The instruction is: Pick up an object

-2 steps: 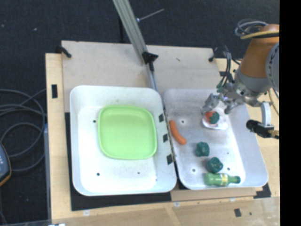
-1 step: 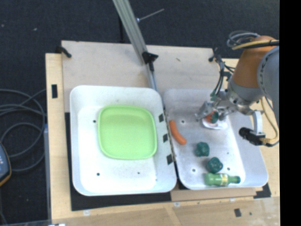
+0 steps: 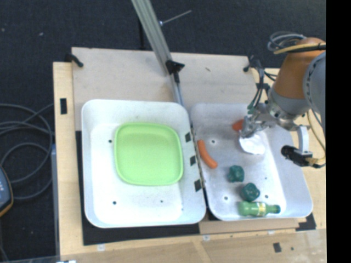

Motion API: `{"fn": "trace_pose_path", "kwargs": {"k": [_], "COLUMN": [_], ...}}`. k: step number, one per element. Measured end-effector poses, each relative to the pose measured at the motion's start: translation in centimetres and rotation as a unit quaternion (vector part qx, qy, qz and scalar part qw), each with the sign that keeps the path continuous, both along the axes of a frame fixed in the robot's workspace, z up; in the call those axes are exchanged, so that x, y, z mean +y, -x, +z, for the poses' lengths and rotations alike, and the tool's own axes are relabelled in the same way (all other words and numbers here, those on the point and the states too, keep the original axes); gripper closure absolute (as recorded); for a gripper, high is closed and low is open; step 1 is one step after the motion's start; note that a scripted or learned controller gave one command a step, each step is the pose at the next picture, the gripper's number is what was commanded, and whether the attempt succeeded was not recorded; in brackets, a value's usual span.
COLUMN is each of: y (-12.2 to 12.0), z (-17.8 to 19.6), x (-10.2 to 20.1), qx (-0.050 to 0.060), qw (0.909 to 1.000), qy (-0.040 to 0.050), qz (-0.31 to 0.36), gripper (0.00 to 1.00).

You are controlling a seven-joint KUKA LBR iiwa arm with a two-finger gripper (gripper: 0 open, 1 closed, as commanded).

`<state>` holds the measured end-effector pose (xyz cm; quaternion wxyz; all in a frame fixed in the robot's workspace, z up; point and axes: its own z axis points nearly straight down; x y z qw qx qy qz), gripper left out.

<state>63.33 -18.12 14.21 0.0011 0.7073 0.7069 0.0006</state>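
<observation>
In the right bin, the pincer is hanging over a white object, its state unclear; a carrot, two green lumps and a bottle are lying nearby.

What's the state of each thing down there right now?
Green plate: flat in the left bin.
Carrot: lying by the right bin's left wall.
Two dark green lumps: resting apart.
Green bottle: on its side.
White object: under the pincer.
</observation>
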Motion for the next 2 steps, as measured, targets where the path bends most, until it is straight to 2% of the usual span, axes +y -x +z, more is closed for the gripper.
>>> {"fn": "trace_pose_path", "kwargs": {"k": [1, 2], "y": [-0.6, -0.7], "z": [6.2, 10.4], "x": [0.1, 0.0], "qx": [-0.002, -0.001], "qw": [1.0000, 1.0000], "qy": [0.0003, 0.0001], "qz": [0.000, 0.000], "gripper": [1.00, 1.00]}}
